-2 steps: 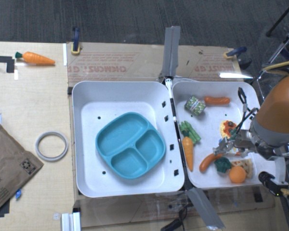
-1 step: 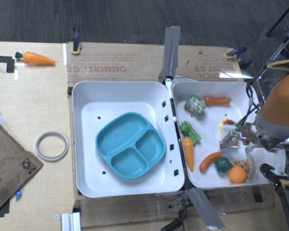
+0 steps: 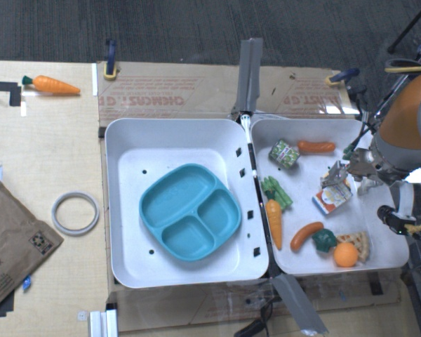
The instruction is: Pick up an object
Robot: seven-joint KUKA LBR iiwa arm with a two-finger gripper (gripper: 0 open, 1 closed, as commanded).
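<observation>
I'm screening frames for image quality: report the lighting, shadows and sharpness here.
Camera view: lighting is soft and even, with faint shadows inside the left bin around the blue tray; the white bin floors are bright but not blown out; small items in the right bin look slightly soft; the pincer is hard to resolve against the clutter.

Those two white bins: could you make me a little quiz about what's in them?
1. True or false: the blue plate lies in the right bin.
2. What round fruit sits near the right bin's front edge?
3. The end effector hangs over: A) the small carton B) the grey ring C) the carrot

Key: 1 false, it lies in the left bin; 2 the orange; 3 A.
</observation>
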